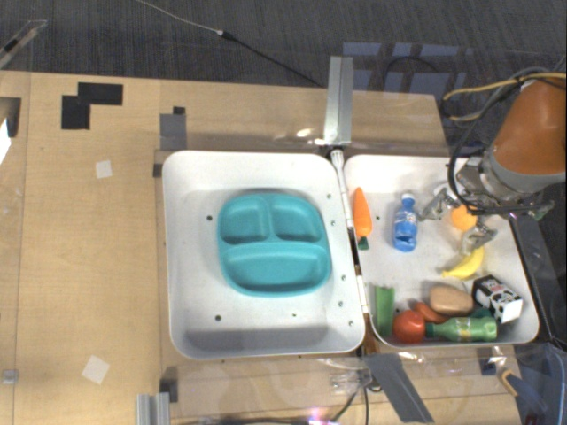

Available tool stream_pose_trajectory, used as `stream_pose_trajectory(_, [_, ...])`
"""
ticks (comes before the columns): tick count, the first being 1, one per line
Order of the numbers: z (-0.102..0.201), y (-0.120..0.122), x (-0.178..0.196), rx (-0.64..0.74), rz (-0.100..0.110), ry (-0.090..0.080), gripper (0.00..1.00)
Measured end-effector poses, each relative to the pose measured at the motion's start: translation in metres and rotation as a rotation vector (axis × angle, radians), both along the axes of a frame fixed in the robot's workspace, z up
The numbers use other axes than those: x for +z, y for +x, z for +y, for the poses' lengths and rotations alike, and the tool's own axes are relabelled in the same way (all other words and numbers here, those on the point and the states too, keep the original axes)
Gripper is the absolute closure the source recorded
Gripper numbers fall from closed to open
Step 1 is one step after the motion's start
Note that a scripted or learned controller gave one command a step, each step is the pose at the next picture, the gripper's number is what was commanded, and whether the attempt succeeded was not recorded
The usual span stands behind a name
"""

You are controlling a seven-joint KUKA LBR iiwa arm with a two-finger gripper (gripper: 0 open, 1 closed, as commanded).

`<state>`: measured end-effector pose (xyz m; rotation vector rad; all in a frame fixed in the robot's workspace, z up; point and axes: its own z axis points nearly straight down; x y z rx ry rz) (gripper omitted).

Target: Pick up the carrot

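The carrot (361, 212) is orange with a dark green stub at its near end. It lies lengthwise against the left wall of the right bin (523, 330), close to the divider. My gripper (459, 220) hangs over the right part of that bin, well to the right of the carrot and beyond a blue bottle (405, 224). Its two metal fingers (434, 206) are spread, and a small round orange-yellow object (462, 218) sits in the gap between them. The carrot is untouched.
The left bin (186, 326) holds a teal divided plate (273, 242). Near the right bin's front lie a banana (467, 262), a bread roll (451, 299), a tomato (408, 326), a green bottle (462, 329), a green block (384, 304) and a black-and-white cube (498, 299).
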<state>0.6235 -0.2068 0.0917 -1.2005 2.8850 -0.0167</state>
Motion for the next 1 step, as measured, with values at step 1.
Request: stream_pose_trajectory(1, [0.0007,0.0037,0.0146,-0.001,-0.012,-0.001,1.00])
